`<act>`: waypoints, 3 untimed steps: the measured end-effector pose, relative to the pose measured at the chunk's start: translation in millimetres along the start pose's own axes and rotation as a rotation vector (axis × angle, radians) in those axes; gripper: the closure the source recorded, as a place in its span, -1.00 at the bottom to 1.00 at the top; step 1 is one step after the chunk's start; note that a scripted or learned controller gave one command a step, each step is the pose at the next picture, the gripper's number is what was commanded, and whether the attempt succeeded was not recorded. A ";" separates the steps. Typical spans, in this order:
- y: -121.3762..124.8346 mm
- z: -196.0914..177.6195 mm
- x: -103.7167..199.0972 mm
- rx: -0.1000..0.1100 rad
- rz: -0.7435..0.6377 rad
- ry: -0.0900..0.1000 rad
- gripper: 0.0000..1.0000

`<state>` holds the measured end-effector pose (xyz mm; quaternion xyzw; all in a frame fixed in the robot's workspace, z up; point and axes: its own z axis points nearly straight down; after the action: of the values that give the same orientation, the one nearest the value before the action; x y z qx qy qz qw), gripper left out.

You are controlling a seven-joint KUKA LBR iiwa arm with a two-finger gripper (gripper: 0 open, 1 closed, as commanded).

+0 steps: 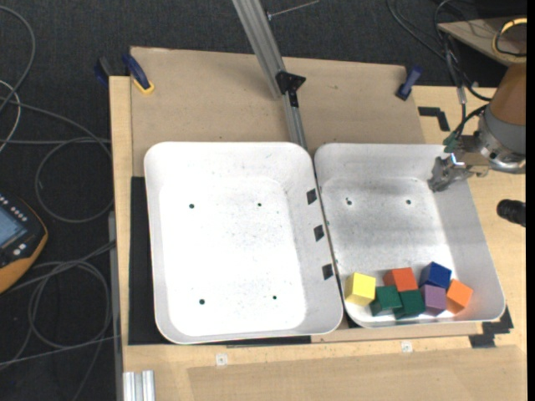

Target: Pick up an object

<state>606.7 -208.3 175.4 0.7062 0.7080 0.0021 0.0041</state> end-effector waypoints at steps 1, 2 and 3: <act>2.3 -51.7 -0.4 0.001 0.001 0.000 1.00; -13.9 -46.6 55.8 0.011 -0.003 0.006 1.00; -13.6 -51.1 109.8 0.009 -0.004 0.006 1.00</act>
<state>592.4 -98.4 226.1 0.7046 0.7096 0.0011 -0.0015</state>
